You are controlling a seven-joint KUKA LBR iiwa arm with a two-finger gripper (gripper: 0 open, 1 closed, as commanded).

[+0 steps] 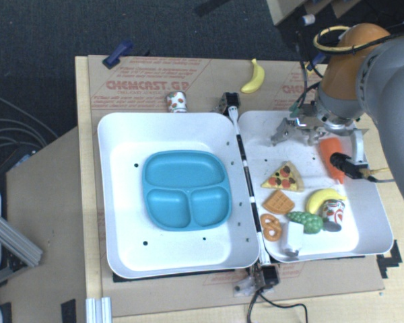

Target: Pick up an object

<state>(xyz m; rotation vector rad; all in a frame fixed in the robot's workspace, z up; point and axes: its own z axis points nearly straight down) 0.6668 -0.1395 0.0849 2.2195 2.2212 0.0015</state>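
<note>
The objects lie in the right bin (370, 237), gathered toward its middle and near edge: a pizza slice (283, 178) near the bin's centre, a waffle-like cracker (279, 201) just below it, a pretzel (271, 227) by the bin's left wall, a yellow lemon-shaped piece (321, 198) touching a small red-and-white can (333, 214), a green toy (306, 221) beside them, and a white piece (293, 237) close to the near rim. An orange carrot-like piece (332, 151) lies toward the far right part of the bin, partly under the arm's hardware. The gripper (308, 128) hangs low over the bin's far edge, above bare white floor; whether the jaws are open or closed cannot be told, and nothing is seen between them. The left bin (121, 234) carries a blue divided tray (186, 188) at its centre. On the counter (148, 83) beyond the bins lie a banana (254, 78), a small patterned cup (177, 101) and a blue item (117, 54) at the far left corner.
</note>
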